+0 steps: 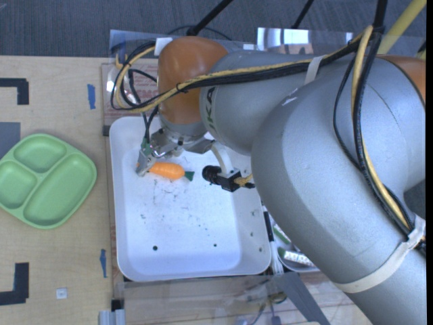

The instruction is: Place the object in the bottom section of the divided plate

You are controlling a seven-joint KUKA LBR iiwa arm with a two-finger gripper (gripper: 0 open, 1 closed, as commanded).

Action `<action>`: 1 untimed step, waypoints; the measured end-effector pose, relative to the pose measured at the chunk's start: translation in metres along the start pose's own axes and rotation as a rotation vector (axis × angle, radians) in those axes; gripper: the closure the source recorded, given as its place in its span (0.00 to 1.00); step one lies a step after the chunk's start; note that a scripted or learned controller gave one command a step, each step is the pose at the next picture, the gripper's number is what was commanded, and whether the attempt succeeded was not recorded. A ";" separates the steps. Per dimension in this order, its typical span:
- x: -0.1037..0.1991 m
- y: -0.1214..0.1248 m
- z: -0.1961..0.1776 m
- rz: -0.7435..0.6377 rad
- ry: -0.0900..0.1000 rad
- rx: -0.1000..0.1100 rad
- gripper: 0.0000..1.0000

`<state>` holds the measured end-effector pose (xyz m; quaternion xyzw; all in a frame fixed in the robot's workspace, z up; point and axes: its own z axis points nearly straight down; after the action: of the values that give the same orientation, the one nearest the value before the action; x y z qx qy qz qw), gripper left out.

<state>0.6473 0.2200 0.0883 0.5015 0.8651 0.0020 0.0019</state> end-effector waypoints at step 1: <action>0.000 0.000 0.000 0.000 0.000 0.000 0.00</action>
<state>0.6473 0.2200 0.0883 0.5015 0.8651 0.0020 0.0019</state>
